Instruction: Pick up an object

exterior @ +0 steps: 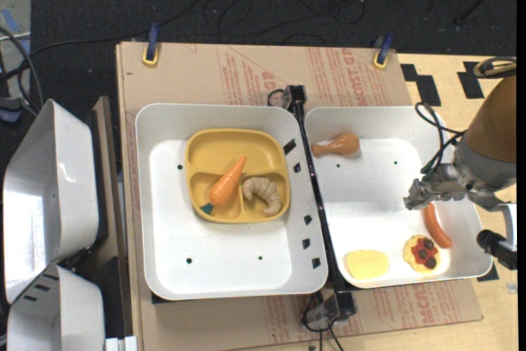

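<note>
Gripper [417, 195] is seen low over the right bin [374, 164], at the right of the frame, just above the upper end of the sausage [437, 226]; whether it is parted or closed cannot be told. Nothing is seen held in it. The sausage, lying at a slant near the bin's right wall, is judged to be a light, smooth toy, likely to roll or slip, best taken across its middle. Just below it lies a small tart [423, 252], with a yellow disc [366, 264] to its left, which could be nudged. A drumstick [336, 146] lies well apart, in the upper part of the bin. In the left bin, a yellow plate [201, 152] carries a carrot [228, 182] and a shrimp [263, 193].
</note>
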`<state>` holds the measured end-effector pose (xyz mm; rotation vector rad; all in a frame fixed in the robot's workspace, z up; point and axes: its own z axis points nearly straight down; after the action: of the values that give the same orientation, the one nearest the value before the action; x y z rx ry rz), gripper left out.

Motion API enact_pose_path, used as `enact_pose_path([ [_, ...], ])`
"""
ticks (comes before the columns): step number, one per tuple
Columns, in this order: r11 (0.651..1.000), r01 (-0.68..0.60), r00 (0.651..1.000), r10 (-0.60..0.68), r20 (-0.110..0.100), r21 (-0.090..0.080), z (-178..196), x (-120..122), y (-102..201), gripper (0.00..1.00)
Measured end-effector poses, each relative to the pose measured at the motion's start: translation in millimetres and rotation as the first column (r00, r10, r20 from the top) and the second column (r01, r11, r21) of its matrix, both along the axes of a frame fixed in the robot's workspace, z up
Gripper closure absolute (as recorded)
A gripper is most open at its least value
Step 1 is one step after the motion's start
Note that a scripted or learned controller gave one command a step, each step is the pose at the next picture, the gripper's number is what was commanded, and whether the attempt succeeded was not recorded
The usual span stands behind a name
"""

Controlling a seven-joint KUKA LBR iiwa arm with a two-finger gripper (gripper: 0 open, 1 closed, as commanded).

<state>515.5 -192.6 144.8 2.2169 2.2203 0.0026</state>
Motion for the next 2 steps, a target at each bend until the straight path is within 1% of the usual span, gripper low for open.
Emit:
enact_pose_path([
  [1,1.0,-0.002,1.0,0.002,0.001,-0.001,43,0,1,1.0],
  [2,1.0,-0.003,1.0,0.003,0.003,-0.001,105,2,6,1.0],
])
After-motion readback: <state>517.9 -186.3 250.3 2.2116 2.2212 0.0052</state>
